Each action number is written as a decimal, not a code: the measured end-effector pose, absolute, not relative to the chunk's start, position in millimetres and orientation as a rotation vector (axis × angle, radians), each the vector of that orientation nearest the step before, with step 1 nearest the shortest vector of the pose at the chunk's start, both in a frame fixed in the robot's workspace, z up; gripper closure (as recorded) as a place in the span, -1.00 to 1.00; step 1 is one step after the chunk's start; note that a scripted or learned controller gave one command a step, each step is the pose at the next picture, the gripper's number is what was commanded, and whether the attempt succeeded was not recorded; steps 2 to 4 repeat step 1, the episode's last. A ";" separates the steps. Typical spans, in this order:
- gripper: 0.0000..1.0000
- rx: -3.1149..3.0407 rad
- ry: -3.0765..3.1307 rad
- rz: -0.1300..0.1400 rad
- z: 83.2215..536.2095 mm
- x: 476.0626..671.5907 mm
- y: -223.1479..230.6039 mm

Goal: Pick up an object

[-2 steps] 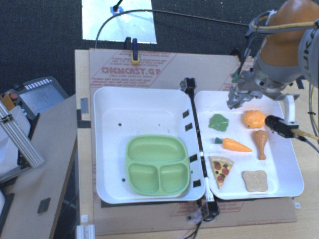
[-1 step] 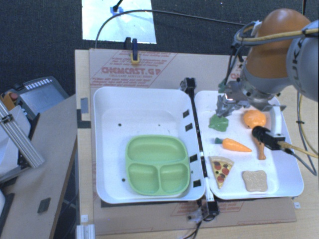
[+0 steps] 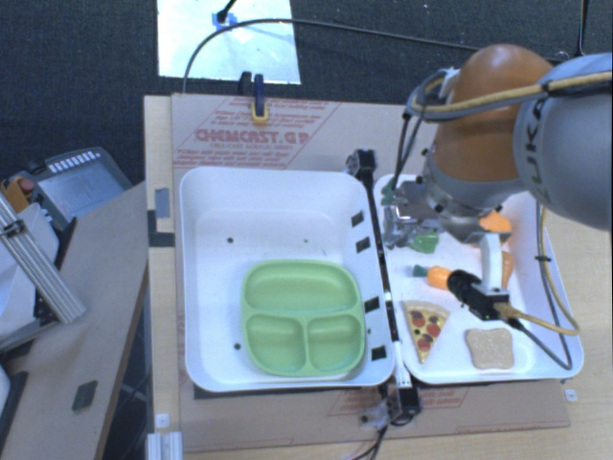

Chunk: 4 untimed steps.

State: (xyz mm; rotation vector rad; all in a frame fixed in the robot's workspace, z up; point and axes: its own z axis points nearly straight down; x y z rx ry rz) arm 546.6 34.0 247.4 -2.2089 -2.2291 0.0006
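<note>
Item: small flat plastic toy pizza slice [image 3: 424,326], right white bin [image 3: 556,348], front.
Looked light, stiff, slick; best pinched across its edges. Gripper [image 3: 407,220] hovered behind it, finger state indiscernible.

bins: two, side by side [image 3: 206,257]
green divided plate: one [image 3: 304,316]
pizza slice: one [image 3: 424,327]; bread slice: one [image 3: 490,349]

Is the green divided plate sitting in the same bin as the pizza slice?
No. The green divided plate lies in the left bin, while the pizza slice lies in the right bin.
</note>
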 end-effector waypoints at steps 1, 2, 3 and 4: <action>1.00 -2.210 -2.230 -0.002 241.8 535.3 77.8; 1.00 -2.210 -2.230 -0.002 241.8 535.3 77.8; 1.00 -2.210 -2.230 -0.002 241.8 535.3 77.8; 1.00 -2.210 -2.230 -0.002 241.8 535.3 77.8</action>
